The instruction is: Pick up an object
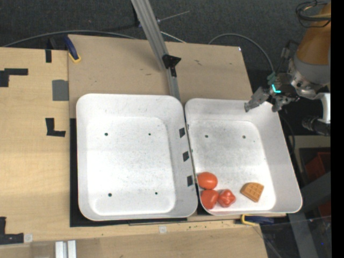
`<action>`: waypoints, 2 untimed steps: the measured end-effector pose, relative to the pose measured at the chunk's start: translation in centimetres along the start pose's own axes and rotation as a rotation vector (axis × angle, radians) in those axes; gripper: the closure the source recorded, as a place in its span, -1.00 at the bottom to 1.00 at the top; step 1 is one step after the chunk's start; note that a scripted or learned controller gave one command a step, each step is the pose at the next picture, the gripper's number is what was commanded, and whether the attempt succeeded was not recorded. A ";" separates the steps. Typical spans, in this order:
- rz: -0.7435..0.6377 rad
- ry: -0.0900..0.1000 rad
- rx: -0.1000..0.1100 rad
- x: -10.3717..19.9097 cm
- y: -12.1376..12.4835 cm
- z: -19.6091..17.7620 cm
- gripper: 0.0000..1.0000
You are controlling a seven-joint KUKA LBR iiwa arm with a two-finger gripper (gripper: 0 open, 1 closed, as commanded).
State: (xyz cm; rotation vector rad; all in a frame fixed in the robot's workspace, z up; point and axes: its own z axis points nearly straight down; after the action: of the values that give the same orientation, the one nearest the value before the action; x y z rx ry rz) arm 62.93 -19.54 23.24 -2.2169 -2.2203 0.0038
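Nearest, at the right bin's [279,160] front edge, lie three glossy red rounded pieces [215,191] and a tan waffle-like biscuit [252,191]. Far behind, the end effector [264,100] hovers over the back rim, fingers spread, empty. Approach stage; next it must travel forward and descend.
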 end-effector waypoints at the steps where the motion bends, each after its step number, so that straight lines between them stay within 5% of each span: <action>1: 0.000 -0.002 -0.003 0.0 0.1 -0.2 -1.00; 2: 0.001 -0.002 0.002 -0.9 0.5 5.3 -1.00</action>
State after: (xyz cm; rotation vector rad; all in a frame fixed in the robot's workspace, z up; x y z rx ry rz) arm 63.38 -20.42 17.92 -2.2182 -2.2191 0.0086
